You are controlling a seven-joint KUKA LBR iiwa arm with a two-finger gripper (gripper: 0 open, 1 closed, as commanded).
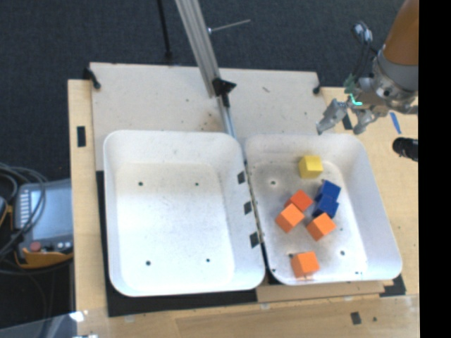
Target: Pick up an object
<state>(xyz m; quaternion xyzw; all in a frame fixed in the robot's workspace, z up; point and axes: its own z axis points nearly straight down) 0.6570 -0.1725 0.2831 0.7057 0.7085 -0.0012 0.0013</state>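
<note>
Arm (403, 34) is cut off at the right edge, only wrist and gripper (341, 120) in view. Fingers (328, 121) spread apart, nothing between them, hovering over the far rim of the right bin (377, 210), touching no block. Blocks all in the right bin: yellow block (310, 165) nearest the gripper, blue block (327, 197) partly overlapping an orange block (321, 226), other orange blocks (289, 217) clustered beside it, one (305, 263) near the front. Blocks are roughly cubic, rotated at odd angles. Left bin (176, 210) sits alongside on the bench (81, 189).

Arm (402, 41) cut off by top and right edges. Blue block (327, 197) partly hidden behind orange block (321, 226). Monitor (39, 213) at left cut by frame edge; screen unreadable.
</note>
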